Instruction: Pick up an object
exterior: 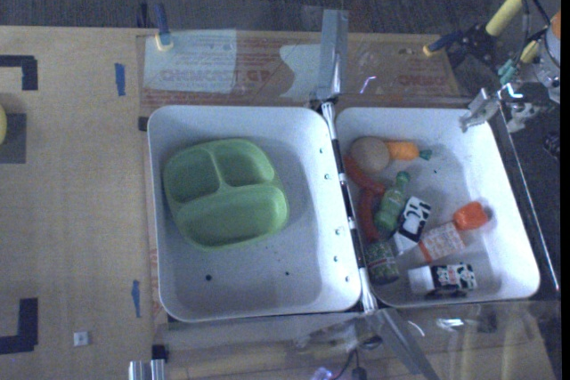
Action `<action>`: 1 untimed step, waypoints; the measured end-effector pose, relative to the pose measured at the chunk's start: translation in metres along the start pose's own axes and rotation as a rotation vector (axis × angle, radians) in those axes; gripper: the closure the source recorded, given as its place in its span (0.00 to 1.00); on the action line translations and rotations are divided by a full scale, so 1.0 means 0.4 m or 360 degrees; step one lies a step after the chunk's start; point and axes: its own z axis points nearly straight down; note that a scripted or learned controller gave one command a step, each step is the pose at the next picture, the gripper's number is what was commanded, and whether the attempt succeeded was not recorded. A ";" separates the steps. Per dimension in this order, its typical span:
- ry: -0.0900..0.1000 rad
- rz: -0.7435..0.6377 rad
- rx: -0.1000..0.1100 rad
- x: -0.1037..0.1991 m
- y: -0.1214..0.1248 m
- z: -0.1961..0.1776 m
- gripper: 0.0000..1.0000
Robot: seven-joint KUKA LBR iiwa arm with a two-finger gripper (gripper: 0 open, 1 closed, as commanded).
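The right bin (499, 191) holds a pile of small objects. There is a tan round item (369, 154) with an orange carrot-like piece (403, 150) beside it, and a red curved piece (363, 182). Below these lie a green bottle (392, 202), a black-and-white carton (413, 218), a bottle with an orange cap (451, 232), a dark can (381, 259) and a white bottle with black spots (443, 278). My gripper (495, 102) hangs over the bin's far right corner, above and apart from all the objects, with nothing seen in it.
A green divided plate (225, 191) lies in the left bin (169, 280). A metal divider (331, 58) stands behind the two bins. Yellow and blue cabling (512, 0) runs along the arm at the upper right.
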 end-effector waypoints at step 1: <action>-0.0002 -0.0354 -0.0005 0.006 0.064 0.371 0.00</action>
